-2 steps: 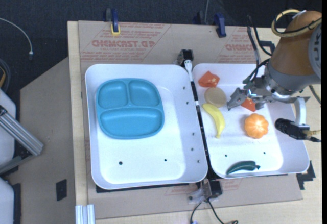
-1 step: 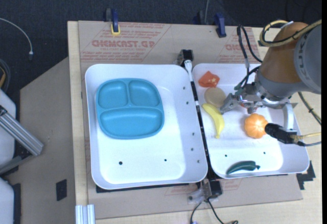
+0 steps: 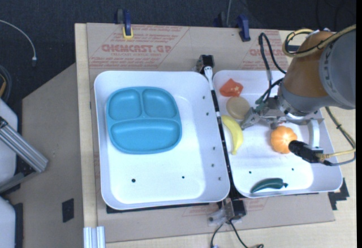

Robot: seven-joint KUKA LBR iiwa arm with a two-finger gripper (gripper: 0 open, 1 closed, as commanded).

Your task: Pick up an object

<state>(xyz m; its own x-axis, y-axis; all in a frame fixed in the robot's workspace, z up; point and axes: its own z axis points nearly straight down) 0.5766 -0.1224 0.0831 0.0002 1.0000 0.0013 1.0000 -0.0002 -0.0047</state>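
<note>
Single arm (image 3: 334,72) enters from right edge of frame, upper right. Grey link outermost, orange band just inboard, grey wrist housing below band. Wrist tipped down and leftward. Pincer (image 3: 251,118) extends left from wrist, low over right bin. Metal fingers slender, pointing left; gap between them too small to judge. Black cables loop over wrist.

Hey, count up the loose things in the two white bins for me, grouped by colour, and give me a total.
Blue: 1, divided plate
Red: 1, red piece
Tan: 1, round tan item
Yellow: 1, banana
Orange: 1, orange ball
Green: 1, green item
Total: 6
</note>
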